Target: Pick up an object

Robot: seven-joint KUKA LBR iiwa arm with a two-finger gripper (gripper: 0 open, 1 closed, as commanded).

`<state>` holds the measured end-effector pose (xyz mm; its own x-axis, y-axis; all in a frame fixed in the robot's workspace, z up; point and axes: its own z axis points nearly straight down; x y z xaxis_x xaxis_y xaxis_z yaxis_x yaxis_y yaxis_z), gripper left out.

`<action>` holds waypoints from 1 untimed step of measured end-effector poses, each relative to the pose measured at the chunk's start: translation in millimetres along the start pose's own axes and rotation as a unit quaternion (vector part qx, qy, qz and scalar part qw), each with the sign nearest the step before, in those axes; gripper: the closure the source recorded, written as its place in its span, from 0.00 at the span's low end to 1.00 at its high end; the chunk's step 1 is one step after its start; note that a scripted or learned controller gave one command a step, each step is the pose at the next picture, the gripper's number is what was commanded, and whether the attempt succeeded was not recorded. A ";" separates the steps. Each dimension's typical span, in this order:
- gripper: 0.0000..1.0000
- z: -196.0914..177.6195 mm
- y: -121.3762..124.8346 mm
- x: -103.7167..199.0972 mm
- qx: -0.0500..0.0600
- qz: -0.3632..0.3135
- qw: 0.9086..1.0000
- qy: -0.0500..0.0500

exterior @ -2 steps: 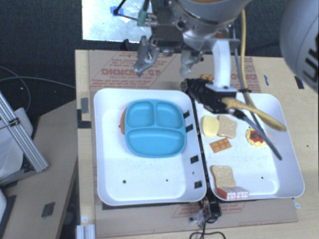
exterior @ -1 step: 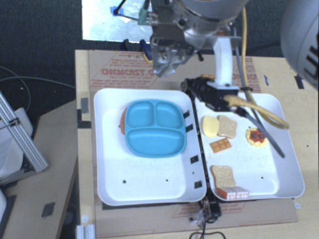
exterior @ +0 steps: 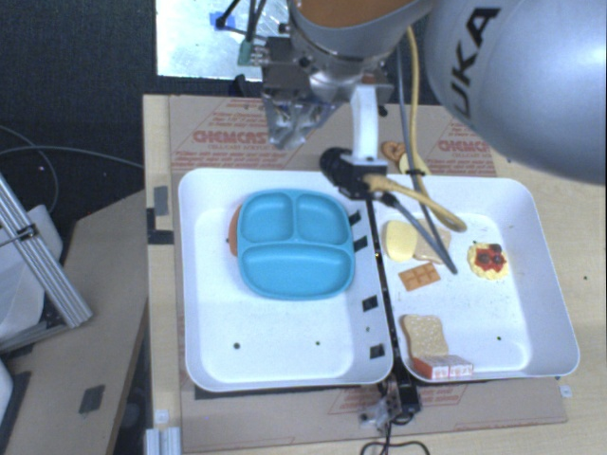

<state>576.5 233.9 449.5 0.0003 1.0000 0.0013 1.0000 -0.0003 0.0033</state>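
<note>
Camera view: bench seen from above at a slant.
Arm [exterior: 455, 27]: grey, large, reaching in from the right, raised over the bins' far edge.
Bins: left bin [exterior: 213, 349] and right bin [exterior: 531, 282], touching side by side.
Blue tray [exterior: 294, 245]: three compartments, in the left bin.
Candidates: wooden spoon [exterior: 422, 200], yellow wedge [exterior: 400, 241], cracker [exterior: 420, 276], toast [exterior: 424, 333], tart [exterior: 488, 260], in the right bin.
Gripper [exterior: 289, 126]: above cardboard behind the left bin; finger spread unclear, nothing seen held.
Progress: judged unstarted; grasp and lift remain.
Obstacle: spoon crosses the wedge.

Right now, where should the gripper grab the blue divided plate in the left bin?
Probably the blue divided plate's raised rim at the near edge, coming straight down. It lies flat and looks too wide to span, so only the thin rim fits between fingers, and the bin floor beside that edge gives room.
</note>
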 end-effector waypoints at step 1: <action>1.00 183.1 -65.2 -39.1 0.009 0.001 1.000 -0.003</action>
<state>511.9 195.1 266.1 0.0018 1.0000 -0.0053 0.9999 -0.0019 -0.0152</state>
